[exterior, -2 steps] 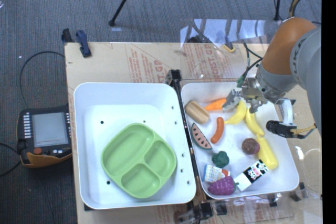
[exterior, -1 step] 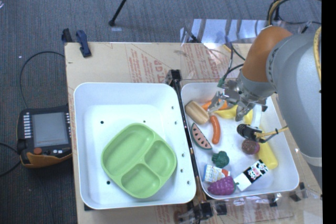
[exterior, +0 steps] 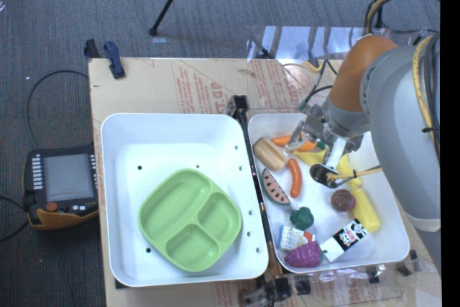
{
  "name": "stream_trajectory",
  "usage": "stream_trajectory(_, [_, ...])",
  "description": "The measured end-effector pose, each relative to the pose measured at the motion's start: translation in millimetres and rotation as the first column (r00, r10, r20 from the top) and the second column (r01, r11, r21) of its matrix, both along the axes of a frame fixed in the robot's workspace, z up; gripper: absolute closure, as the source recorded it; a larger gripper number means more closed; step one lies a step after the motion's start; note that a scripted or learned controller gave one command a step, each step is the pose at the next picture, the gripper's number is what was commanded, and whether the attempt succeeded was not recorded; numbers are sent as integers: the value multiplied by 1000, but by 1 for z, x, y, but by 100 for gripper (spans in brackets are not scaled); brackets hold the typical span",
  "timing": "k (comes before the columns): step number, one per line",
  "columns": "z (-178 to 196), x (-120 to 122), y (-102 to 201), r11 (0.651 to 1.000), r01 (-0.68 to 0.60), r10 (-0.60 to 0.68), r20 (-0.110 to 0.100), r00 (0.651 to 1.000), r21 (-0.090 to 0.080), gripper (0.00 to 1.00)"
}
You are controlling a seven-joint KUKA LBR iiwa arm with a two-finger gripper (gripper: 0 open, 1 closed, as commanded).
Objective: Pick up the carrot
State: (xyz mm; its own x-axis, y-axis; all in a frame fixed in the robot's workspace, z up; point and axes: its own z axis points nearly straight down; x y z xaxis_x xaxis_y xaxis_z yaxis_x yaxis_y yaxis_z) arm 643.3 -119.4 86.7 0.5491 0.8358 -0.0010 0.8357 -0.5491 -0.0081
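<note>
Carrot point(exterior: 305, 143) lies at the right bin's point(exterior: 399, 244) far edge, mostly hidden beneath the gripper point(exterior: 310, 138). Cannot tell the finger state. Bread roll point(exterior: 269, 153) and hot dog point(exterior: 294, 177) lie just left of it.

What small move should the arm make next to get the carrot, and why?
Probably lower the pincer a little onto the orange carrot. It hovers right over the carrot at the top of the right white bin, and nothing shows between its fingers yet.

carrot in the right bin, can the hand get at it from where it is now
Probably yes: the hand hangs right over the carrot at the right bin's top end, though the bread roll and sausage crowd close beside it.
</note>
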Motion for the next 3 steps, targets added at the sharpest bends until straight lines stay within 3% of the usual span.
stream_trajectory(1, [9, 0, 1, 1000, -7, 7, -7, 1000, 1, 100])
stream_trajectory(2, [9, 0, 1, 1000, -9, 9, -8, 1000, 1, 0])
stream_trajectory(3, [-1, -21, -21, 980, 197, -197, -5, 980, 0, 0])
